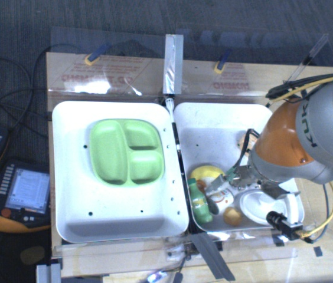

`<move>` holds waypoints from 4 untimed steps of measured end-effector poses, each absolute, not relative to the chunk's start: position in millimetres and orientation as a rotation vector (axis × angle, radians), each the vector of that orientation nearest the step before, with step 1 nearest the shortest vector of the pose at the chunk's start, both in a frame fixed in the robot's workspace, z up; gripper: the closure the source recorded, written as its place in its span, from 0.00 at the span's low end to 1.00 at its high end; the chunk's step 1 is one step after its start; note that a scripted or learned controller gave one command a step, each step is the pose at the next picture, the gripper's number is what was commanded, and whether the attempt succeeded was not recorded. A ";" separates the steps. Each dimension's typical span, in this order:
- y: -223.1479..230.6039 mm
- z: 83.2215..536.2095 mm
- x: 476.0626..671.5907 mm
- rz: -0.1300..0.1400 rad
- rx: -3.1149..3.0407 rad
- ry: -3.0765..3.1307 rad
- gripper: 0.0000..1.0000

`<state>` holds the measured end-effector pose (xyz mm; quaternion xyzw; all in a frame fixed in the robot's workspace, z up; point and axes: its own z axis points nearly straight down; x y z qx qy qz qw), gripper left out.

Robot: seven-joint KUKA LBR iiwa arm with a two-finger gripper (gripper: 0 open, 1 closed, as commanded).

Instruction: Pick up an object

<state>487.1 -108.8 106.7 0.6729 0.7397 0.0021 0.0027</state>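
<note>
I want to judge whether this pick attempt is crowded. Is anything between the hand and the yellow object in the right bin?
Nothing visible separates them: the hand sits low in the right bin, right at the yellow object. The spot is crowded, though, with a green bottle close on its left and a brown round object just below.

Grey arm [326, 128] with an orange band, black KUKA lettering and yellow cables.

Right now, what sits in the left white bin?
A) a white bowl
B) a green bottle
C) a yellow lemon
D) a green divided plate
D: the green divided plate lies flat in the middle of the left bin, while the arm's gripper works over the right bin.
</note>
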 end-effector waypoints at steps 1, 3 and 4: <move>-103.8 90.5 485.5 -0.002 2.061 2.352 0.00; -103.6 99.9 486.9 0.001 2.061 2.351 0.00; -107.3 89.6 529.7 0.006 2.214 2.219 0.00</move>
